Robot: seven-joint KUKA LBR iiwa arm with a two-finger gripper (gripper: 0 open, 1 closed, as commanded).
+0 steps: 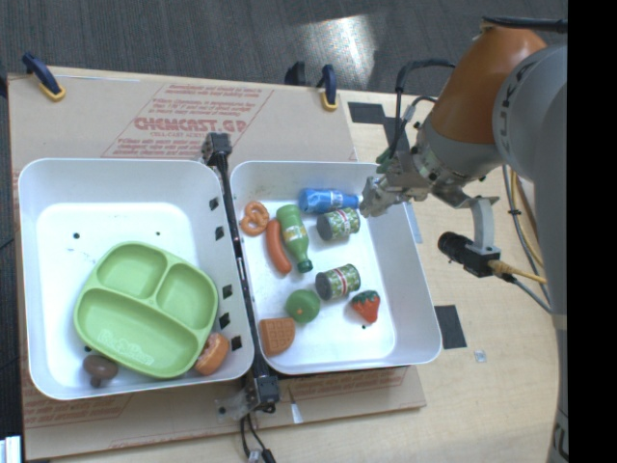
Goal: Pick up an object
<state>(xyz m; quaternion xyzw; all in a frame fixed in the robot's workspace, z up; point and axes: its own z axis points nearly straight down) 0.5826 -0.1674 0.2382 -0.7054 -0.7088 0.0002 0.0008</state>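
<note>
Two-finger gripper [371, 204] sits at the far right corner of the right white bin [410, 287], just beside the blue plastic bottle [326, 200] and a green can [339, 224]. Can't tell its state. Nothing visibly held. I'd centre over one item and descend straight. Cardboard sheet [193, 123] reads "CHEMCAST".

My bins [413, 302] are smooth white plastic with a soft sheen. At nine o'clock lies a matt green plastic tray [145, 307]. The toy bottle [295, 239] and cans [337, 283] look like glossy plastic. The board [289, 119] at twelve o'clock is matt printed cardboard. My arm's orange band [477, 70] is smooth and glossy.
</note>
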